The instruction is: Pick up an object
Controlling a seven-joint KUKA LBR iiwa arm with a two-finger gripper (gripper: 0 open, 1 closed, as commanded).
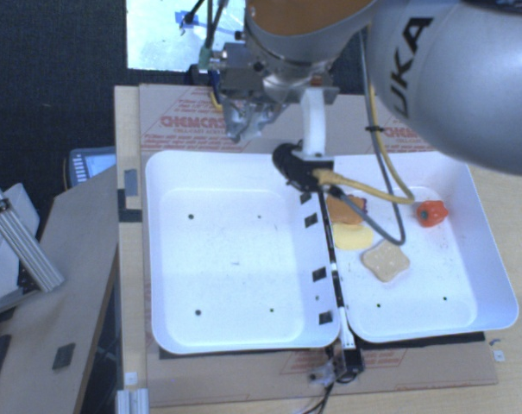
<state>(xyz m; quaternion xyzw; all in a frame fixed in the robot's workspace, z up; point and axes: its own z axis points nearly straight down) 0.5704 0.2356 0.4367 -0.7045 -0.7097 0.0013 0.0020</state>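
Two shallow white bins sit side by side on the bench, their inner rims meeting along a seam marked with small dark tabs. The left bin [226,257] has only a few dark specks on its floor. The right bin [468,291] holds all the loose things, gathered in its far-left part near the seam: a tan, toast-like piece [386,262] lying flat toward the bin's middle, turned so its corners point at the bin's edges like a diamond; a pale yellow flat piece [354,236] just beside it toward the seam, its long axis running roughly along the bin's far edge; an orange-brown piece [347,209] touching the yellow one on its far side, partly under a cable; and a small red-orange thing [430,213] well apart from them, nearer the far-right corner, its shape too small to read for any direction. The arm [450,67] comes in from the right, high over the far edge of the bins, with the gripper [243,123] hanging above the left bin's far rim. Its fingers blur together against the cardboard behind, so I cannot tell how they stand, and nothing can be seen between them.
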